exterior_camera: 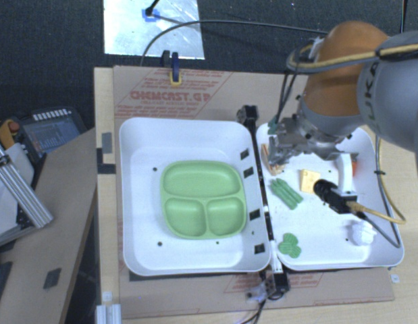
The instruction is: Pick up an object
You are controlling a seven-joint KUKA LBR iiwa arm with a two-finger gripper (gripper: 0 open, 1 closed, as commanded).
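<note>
Green sticks [287, 194] just below pincer [277, 159]

The cardboard sheet [188, 93] under the bins reads "CHEMCAST".

Even, bright overhead light washes the white bins [195, 130] pale. Glare flares on the foil sheet [153, 19]. Focus is slightly soft throughout.

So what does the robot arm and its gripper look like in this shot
The arm is grey with a rounded orange band above the wrist. A yellowish cable and thin dark wires run along it. The gripper is a compact metallic grey assembly with dark parts, reaching in over the right bin.
</note>
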